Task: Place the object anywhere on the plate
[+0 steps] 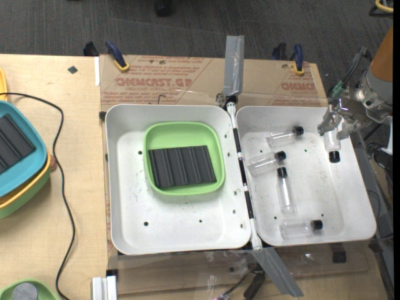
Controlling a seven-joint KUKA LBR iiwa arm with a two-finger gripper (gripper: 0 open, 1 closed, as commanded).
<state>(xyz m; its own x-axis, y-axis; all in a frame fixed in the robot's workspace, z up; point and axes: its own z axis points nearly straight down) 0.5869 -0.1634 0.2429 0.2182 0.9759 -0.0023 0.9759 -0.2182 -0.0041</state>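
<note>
1. The surface [50,242] is pale wood and carries 2 shallow white bins side by side, set on a sheet of printed brown cardboard [162,77].
2. The left bin [125,217] holds a green square plate [153,136] toward its upper middle; a dark ribbed insert [183,166] lies flat inside the plate, slightly tilted.
3. The right bin [350,224] holds several clear plastic tubes with black caps.
4. 1 tube [282,136] lies near the bin's upper middle, its cap pointing right.
5. Another tube [264,162] lies just below it toward the left wall, and a third tube [284,189] runs almost vertically in the middle, cap at the top.
6. A fourth tube [300,229] lies near the bin's lower edge, cap to the right.
7. A fifth tube [332,144] hangs roughly upright at the bin's upper right, cap downward, right beneath the claw [334,125].
8. The claw sits over the right bin's upper right corner, well apart from the plate; whether it is spread or pinching that tube I cannot tell.
9. The grey arm [375,95] enters from the right, with its orange band [384,58] above.
10. Stacked teal and yellow trays [22,161] rest at the surface's left edge, with a black cable [62,167] curving beside them.
</note>
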